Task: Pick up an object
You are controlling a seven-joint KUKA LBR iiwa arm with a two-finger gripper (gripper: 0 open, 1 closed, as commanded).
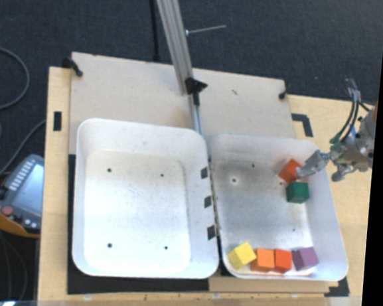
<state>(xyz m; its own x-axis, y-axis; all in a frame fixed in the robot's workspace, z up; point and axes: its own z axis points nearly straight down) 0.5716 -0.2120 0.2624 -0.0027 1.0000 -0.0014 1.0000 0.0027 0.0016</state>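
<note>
My gripper (326, 167) hangs over the right edge of the right bin (266, 209), open, with nothing between its fingers. Its left fingertip (311, 164) is right beside a red-orange block (289, 169) in the bin's upper right part. A green block (297, 192) sits just below the red-orange one, touching or nearly touching it. Along the bin's front wall runs a row of blocks: yellow (242, 255), orange (263, 258), a second orange (282, 259) and purple (305, 257).
The left bin (137, 197) lies beside the right one. A slanted metal rail (178, 41) reaches down from the top to the gap between the bins. Cables and a pendant (21, 194) lie left of the bench.
</note>
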